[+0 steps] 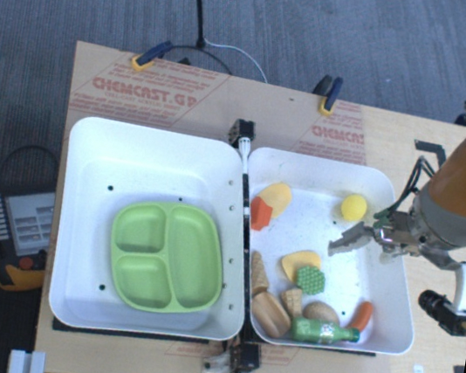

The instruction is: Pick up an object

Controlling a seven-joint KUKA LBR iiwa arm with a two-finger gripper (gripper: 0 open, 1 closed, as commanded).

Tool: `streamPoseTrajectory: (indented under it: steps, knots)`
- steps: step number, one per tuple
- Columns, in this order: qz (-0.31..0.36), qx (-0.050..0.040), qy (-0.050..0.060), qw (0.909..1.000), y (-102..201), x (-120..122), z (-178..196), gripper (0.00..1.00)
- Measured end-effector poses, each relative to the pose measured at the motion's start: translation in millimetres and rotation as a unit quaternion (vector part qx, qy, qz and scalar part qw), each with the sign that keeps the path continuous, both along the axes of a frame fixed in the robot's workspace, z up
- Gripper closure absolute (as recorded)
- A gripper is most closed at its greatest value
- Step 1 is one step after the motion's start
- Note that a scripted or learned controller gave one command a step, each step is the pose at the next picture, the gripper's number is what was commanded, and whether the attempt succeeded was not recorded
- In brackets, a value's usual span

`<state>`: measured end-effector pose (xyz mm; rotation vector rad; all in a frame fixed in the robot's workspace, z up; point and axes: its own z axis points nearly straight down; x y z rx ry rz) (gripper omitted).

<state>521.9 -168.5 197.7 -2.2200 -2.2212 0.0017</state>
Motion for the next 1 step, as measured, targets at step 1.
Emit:
streamPoseTrajectory:
  steps: [1]
  knots:
    - [0.044,-0.0007,-0.001,0.9990,67.0,38.4,-104.6,0.00]
